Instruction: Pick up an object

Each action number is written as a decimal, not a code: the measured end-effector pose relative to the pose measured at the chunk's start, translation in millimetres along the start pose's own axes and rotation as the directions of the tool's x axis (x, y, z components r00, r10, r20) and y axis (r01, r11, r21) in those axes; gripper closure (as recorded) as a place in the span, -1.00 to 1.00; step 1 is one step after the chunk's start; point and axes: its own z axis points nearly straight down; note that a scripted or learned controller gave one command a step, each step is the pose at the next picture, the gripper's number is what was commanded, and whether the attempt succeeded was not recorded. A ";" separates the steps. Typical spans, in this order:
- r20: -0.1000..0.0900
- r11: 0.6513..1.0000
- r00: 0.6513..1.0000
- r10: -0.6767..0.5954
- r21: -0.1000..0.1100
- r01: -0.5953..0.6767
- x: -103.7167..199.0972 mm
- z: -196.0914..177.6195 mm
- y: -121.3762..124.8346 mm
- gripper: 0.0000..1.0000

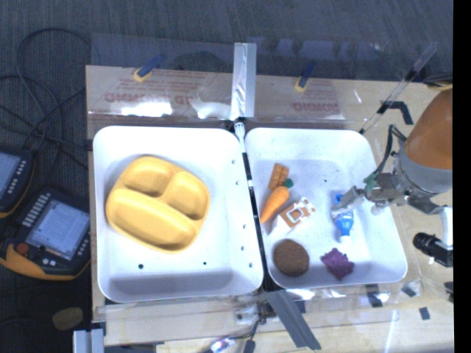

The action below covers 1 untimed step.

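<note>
Objects for picking are all lying loose in the two bins; none is lifted yet.

Camera view. The arm is reaching in from the right, its orange band sitting over the right bin's far edge. The tool is hanging low over the right side of the right bin, just above or touching the blue-and-white item; which of the two I cannot tell. Whether its fingers are wide or narrow I cannot tell either, since the metal parts are blurring together against the white floor. Nothing is showing between them, so I am not logging a hold.

Judgement: the step in hand is looking like the approach and descent onto the blue-and-white item. The next move is calling for the tool to settle squarely over that item, straddle it and close, then rise straight so that it clears the bin wall. The item is lying near the right wall, so a finger catching the rim is a risk.

Containers. The right bin is holding a carrot near its left wall, a small orange-and-white block just beside the carrot, a brown round piece at the near side and a purple lump near it. The left bin is holding one large yellow bread-like shape, taking up most of its floor. Both bins are sitting side by side on the surface, walls touching.
</note>
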 end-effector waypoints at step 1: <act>0.002 0.977 0.977 0.212 -0.001 -0.212 26.3 76.1 -0.6 -1.00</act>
